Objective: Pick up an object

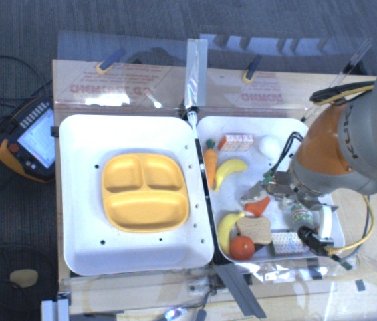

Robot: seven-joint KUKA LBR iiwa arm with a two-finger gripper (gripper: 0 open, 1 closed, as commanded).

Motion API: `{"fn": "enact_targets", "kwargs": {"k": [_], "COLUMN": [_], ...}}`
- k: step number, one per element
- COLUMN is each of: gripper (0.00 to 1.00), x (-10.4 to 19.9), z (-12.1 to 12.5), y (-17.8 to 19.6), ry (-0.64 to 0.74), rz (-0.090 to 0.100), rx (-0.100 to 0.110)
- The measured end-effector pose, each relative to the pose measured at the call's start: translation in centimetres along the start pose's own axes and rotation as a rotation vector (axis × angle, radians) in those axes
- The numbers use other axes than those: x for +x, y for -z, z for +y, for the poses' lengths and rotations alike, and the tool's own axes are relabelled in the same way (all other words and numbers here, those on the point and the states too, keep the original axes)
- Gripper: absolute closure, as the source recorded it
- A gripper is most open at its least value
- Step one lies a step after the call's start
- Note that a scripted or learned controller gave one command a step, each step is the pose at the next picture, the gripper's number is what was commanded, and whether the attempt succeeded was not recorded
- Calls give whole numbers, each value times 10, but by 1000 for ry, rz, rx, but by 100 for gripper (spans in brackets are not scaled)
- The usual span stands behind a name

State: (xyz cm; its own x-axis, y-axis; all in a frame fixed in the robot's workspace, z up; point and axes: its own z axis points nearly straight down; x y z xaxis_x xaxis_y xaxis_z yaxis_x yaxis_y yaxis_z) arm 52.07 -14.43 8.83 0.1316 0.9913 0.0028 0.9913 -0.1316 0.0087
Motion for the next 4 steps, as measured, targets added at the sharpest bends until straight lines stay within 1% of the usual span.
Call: {"fn": "enact_targets", "kwargs": {"k": [1, 2, 3, 4], "gripper": [0, 100, 100, 100], "x": [-27, -28, -29, -6], "z": [10, 11, 35, 76], "y": [0, 8, 130, 137], "ry": [-19, -19, 125, -95], "rz": [0, -2, -5, -7], "rx": [-1, 0, 13, 14]}}
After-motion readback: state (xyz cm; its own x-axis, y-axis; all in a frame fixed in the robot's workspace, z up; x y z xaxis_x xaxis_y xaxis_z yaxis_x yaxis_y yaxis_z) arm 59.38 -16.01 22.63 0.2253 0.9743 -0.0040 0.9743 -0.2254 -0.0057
